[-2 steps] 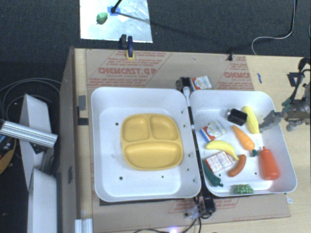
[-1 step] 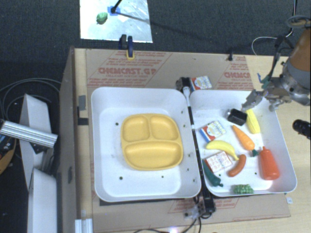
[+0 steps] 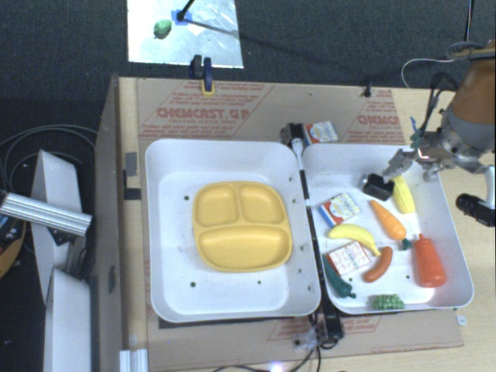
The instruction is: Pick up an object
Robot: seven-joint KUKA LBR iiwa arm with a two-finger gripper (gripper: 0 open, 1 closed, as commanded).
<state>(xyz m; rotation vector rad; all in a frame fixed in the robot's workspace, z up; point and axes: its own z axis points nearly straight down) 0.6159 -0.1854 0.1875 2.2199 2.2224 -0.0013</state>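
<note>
Yellow divided plate [image 3: 241, 225], one banana [image 3: 353, 235], one carrot [image 3: 387, 220], one sausage [image 3: 379, 263]

You see a dark carpet floor [image 3: 325, 22] all around the brown bench [image 3: 232, 107], which has red letters printed on it. A shiny sheet [image 3: 186, 22] lies on the floor at the far side. On your left are black cables [image 3: 46, 142] and a silver metal bar [image 3: 46, 214].

"CHEMCAST GP" in red, repeated on brown board [image 3: 232, 103] under bins; small carton print unreadable.
</note>
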